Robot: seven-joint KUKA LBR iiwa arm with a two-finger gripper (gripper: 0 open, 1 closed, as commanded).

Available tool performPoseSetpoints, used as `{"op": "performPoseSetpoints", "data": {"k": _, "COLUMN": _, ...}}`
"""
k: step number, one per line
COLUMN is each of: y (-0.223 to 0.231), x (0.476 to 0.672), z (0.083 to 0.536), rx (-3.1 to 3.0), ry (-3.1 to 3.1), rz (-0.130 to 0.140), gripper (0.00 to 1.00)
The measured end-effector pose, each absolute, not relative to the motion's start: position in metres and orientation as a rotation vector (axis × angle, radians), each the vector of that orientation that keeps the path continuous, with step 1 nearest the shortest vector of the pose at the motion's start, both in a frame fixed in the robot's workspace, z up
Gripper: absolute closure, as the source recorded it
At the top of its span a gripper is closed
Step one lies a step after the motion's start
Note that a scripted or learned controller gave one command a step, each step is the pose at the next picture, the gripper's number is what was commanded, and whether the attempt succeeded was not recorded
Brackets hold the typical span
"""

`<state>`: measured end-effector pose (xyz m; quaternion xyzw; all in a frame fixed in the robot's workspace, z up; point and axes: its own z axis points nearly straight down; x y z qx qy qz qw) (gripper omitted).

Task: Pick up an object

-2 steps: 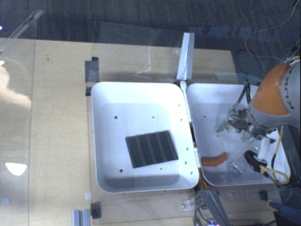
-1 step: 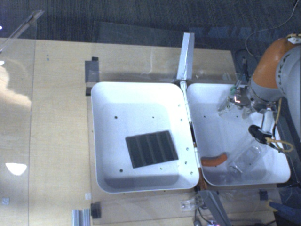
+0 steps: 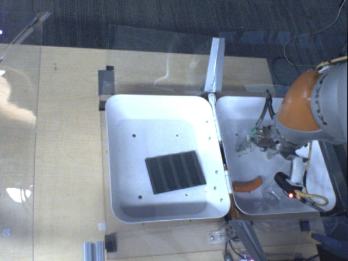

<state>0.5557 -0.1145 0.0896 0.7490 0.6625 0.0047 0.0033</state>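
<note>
One fixed camera, mounted above the worktop (image 3: 54,162), looking down at a slant. Far edge of the worktop sits toward the top of the frame, with dark floor beyond it. Set back enough to take in both white bins whole: left bin (image 3: 122,118) near centre frame, right bin (image 3: 231,116) toward the right edge. The arm (image 3: 321,105) enters from the right and is cut off by the frame there. Worktop stretches wide on the left.
</note>
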Motion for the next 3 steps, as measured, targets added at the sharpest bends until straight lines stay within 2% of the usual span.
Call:
{"op": "performPoseSetpoints", "data": {"k": 1, "y": -0.112, "x": 0.640, "z": 0.088, "rx": 2.349, "ry": 2.075, "rz": 0.010, "gripper": 0.00}}
{"op": "performPoseSetpoints", "data": {"k": 2, "y": -0.142, "x": 0.671, "z": 0.087, "rx": 2.241, "ry": 2.191, "rz": 0.006, "gripper": 0.00}}
{"op": "performPoseSetpoints", "data": {"k": 3, "y": -0.196, "x": 0.658, "z": 0.210, "rx": 2.206, "ry": 2.226, "rz": 0.007, "gripper": 0.00}}
